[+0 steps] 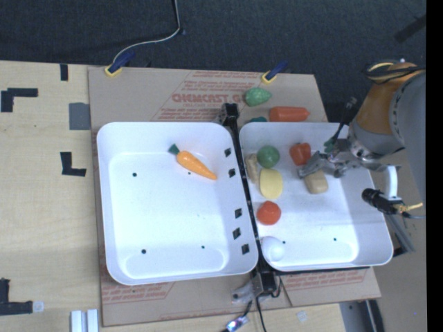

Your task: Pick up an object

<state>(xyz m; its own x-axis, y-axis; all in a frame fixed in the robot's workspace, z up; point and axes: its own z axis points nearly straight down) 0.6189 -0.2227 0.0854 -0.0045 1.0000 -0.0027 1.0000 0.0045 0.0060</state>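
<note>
Camera view: tan object [316, 183] just under tool [309, 169].

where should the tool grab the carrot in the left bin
Grip the carrot across its thick orange middle, coming straight down from above. It lies flat and alone on the left bin floor, slanted with its green top toward the upper left, so close across its length.

A robotics lab: taped bench [41, 185], cardboard sheet [208, 95], clamps, loose cable [166, 19], twin white bins [111, 206].
</note>
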